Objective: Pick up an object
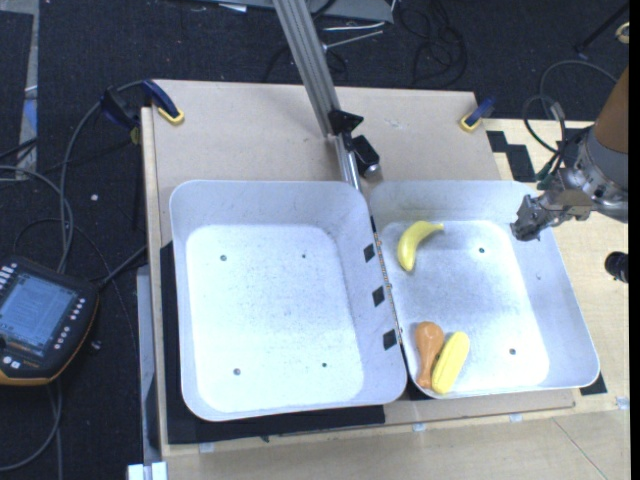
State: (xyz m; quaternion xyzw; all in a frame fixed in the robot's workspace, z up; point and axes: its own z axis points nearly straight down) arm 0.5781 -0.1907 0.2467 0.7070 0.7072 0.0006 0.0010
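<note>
Wooden bench, two white bins, banana, end effector grip state unclear

Even, soft overhead light, bright white bins slightly washed out with mild glare, faint shadows under the banana, dark floor underexposed, overall low resolution, grainy, slightly soft.
</note>
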